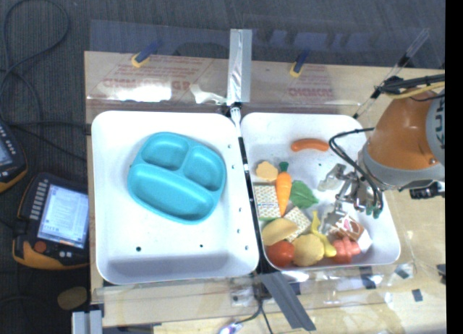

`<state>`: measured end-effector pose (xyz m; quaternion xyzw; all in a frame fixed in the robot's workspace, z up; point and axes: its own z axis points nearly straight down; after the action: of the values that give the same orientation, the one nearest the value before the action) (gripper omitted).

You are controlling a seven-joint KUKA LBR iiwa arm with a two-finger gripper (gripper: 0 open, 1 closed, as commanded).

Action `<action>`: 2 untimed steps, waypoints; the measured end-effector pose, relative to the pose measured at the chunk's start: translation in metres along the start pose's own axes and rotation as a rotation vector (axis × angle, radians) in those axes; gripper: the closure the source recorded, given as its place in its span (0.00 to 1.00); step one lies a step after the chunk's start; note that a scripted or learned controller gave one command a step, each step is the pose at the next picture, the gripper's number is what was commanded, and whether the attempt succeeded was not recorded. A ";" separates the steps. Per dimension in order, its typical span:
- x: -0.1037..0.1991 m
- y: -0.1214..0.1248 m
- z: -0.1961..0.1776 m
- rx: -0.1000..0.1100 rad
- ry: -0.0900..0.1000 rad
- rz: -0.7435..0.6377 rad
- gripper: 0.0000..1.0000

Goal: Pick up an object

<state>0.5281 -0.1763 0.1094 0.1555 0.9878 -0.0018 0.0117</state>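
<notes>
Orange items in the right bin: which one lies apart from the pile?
The sausage, alone near the bin's far wall. The carrot sits in the pile beside the green leaf.

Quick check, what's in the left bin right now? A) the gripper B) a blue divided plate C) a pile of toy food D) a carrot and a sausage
B: the blue divided plate lies in the left bin, while the toy food such as the carrot sits in the right bin, where the gripper reaches in.
</notes>
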 end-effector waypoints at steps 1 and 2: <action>0.046 0.017 0.017 0.001 0.004 0.299 0.00; 0.043 0.017 0.006 0.002 -0.002 0.298 1.00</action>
<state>0.4922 -0.1467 0.1022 0.3005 0.9537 -0.0009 0.0127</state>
